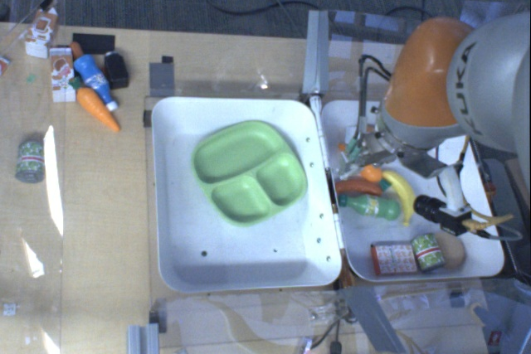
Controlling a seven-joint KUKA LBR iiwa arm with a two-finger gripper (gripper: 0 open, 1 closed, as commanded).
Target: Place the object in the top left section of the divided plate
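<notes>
Green plate [249,170] in the middle of the left bin [178,253]. Soft and round at the corners, light green all over, shiny. Split into three dips: one big dip along the top left, two smaller dips at the lower right and the bottom. Lying flat, turned a bit so it sits slanted in the bin.

Right bin [489,261] just beside it, full of toy food. Small orange carrot [371,174] near the left wall of that bin, next to a yellow banana [404,193]. Flat red thing [358,188] under the carrot, and a green bottle [371,206] lying on its side just below. Red can [392,259] and green can [427,251] side by side at the front, with a brown lump [453,249] touching the green can. All of these well apart from the plate.

Grey arm [498,87] with its orange band [423,79] coming in from the right, over the right bin. Hand [362,150] down low, just above the small orange carrot. Cannot tell if the hand is wide or narrow, or if it has hold of anything.

On the wooden surface [83,261] to the left: a big carrot [99,110], a blue bottle [94,81], a little can [30,160].
</notes>
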